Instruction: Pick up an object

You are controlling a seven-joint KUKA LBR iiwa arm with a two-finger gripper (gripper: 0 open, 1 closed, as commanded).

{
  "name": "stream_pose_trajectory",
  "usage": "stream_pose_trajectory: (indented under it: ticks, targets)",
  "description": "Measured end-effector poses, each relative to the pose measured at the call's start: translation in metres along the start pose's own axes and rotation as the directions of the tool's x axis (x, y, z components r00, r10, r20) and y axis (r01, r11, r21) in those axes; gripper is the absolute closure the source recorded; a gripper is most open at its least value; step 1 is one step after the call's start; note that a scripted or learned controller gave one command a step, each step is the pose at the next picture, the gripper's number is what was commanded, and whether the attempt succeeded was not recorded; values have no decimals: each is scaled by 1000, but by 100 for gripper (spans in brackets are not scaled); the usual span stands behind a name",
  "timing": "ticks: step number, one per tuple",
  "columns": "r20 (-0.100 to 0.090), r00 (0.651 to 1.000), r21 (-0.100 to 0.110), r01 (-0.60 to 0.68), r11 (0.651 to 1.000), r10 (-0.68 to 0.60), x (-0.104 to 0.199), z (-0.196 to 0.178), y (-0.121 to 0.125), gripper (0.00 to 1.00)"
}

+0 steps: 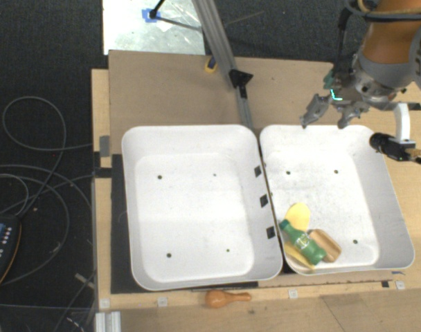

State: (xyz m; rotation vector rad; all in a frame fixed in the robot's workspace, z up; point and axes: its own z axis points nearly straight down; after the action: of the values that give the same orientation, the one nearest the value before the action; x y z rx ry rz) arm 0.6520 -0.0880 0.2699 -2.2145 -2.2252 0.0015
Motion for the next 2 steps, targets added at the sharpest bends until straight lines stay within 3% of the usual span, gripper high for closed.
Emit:
stream_pose_trajectory:
  ticks: [1, 2]
  targets:
    - [1, 1000, -4, 1, 1000, -1, 0, -2, 1, 0]
    - [1, 1000, 1, 1, 1000, -1, 8, 48, -5, 0]
